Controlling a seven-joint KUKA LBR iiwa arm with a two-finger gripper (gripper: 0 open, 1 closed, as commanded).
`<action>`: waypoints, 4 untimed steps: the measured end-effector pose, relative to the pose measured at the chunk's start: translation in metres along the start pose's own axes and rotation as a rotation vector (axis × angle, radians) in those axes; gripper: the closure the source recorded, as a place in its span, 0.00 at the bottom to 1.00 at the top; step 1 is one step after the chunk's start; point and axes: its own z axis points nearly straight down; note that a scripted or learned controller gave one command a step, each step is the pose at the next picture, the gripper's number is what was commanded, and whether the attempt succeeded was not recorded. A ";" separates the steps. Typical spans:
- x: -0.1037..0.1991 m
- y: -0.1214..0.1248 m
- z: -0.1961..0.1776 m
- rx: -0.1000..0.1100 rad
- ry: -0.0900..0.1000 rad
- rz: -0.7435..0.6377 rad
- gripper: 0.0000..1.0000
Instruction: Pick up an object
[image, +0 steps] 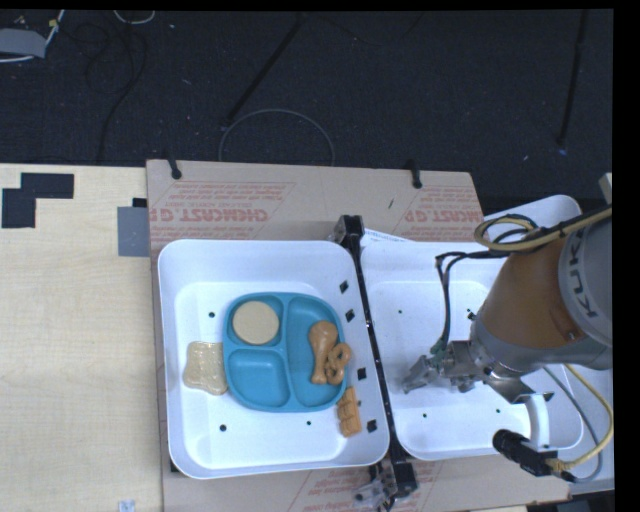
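Observation:
A blue divided tray (262, 380) lies in the left bin (190, 270). A round tan biscuit (254, 322) sits in its upper left compartment and a pretzel-like brown piece (328, 352) in its right compartment. A pale tan slab (205, 367) lies against the tray's left side. A small brown piece (348, 411) rests on the bin floor by the tray's lower right corner. My gripper (428, 370) hangs low over the floor of the right bin (440, 440), near its left middle, with nothing seen in it.
The arm's orange band and grey wrist (540, 310) cover the right bin's right half. A black divider (365, 340) runs between the bins. Cables loop above the arm (505, 232). Cardboard lies under the bins (310, 200).

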 end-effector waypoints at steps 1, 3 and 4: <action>-0.002 0.000 -0.012 -0.001 -0.001 0.008 1.00; -0.010 0.006 -0.131 -0.011 -0.003 -0.004 1.00; -0.011 0.007 -0.153 -0.008 -0.003 -0.003 1.00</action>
